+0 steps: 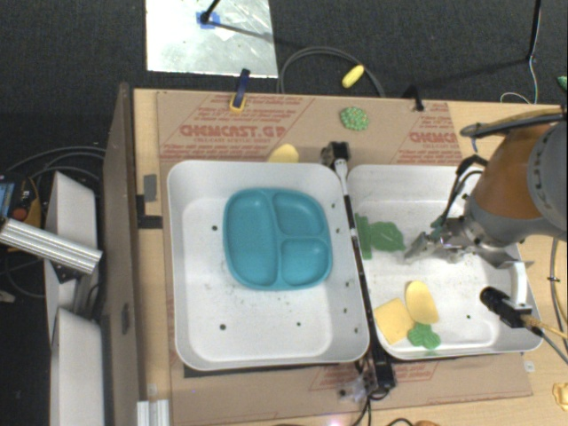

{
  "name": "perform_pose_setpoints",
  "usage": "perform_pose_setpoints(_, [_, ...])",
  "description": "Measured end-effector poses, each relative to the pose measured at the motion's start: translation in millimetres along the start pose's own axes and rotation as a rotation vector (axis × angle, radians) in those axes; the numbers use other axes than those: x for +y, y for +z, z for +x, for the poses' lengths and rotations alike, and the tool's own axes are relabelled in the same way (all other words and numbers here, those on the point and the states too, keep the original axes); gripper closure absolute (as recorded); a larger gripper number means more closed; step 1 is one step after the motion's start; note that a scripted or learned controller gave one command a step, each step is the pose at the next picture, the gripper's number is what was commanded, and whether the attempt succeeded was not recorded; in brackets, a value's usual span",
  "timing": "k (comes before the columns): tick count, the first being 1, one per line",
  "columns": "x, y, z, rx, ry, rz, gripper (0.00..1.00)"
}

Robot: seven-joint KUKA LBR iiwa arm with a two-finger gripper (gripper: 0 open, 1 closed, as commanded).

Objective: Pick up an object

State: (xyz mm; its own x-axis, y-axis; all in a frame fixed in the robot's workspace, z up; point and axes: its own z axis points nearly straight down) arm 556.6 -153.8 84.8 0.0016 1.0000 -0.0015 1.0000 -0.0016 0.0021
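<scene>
My gripper (424, 246) hangs low in the right bin (461, 177), near its middle. Just left of it, against the bin's left wall, lies a green leafy toy (380, 236), apart from the gripper by a small gap. Nothing shows between the fingers. Toward the front of this bin lie a yellow wedge (391, 319), a yellow oval piece (422, 302) leaning on it, and a small green piece (425, 336) at the front wall.
The left bin (200, 327) bears a blue divided plate (277, 239). Behind the bins, on the cardboard, sit a yellow piece (284, 154) and a round green piece (354, 118). The grey arm (519, 185) reaches over the right bin's right side.
</scene>
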Motion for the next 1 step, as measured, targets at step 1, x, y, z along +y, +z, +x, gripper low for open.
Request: perform_pose_setpoints(1, [-42.5,0.9,34.7,0.004,-0.003,0.005,0.00])
